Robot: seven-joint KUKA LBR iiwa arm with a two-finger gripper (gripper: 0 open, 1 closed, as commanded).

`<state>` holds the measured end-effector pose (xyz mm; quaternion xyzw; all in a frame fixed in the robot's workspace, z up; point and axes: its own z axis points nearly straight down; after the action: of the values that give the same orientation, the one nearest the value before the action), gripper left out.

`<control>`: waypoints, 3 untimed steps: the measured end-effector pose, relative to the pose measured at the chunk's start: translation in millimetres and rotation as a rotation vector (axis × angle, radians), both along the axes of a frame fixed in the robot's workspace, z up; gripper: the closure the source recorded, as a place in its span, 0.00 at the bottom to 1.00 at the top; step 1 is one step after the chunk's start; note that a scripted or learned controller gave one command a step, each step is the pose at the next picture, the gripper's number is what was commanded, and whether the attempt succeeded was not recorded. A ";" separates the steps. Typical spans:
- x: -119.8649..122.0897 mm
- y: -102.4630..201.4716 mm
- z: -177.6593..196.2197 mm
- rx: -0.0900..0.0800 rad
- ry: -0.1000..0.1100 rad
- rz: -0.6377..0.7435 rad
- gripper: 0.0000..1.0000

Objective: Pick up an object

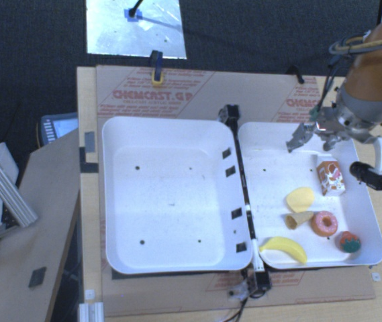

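The right bin (270, 173) holds several small items. A red and white carton (329, 177) stands near its far right side. In front of it lie a yellow ice cream cone (300, 203), a pink donut (324, 223), a red and green fruit (348, 241) and a banana (283, 249). My gripper (313, 138) hovers over the bin's far right corner, above and behind the carton. Its fingers are spread open with nothing between them.
The left bin (170, 200) sits beside the right one, with a black clip divider (237, 180) between them. Both rest on a cardboard sheet (177, 92). A yellow clamp (157, 72) stands at the cardboard's far edge.
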<state>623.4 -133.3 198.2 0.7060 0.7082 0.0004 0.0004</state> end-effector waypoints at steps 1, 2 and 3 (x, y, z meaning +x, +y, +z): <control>46.1 15.3 -92.4 0.000 0.001 0.004 0.00; 46.3 -10.6 -47.9 -0.002 -0.005 -0.003 0.00; 46.0 -3.2 -33.4 0.000 -0.003 0.001 0.00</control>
<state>669.4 -136.5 164.9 0.7057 0.7086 0.0013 0.0017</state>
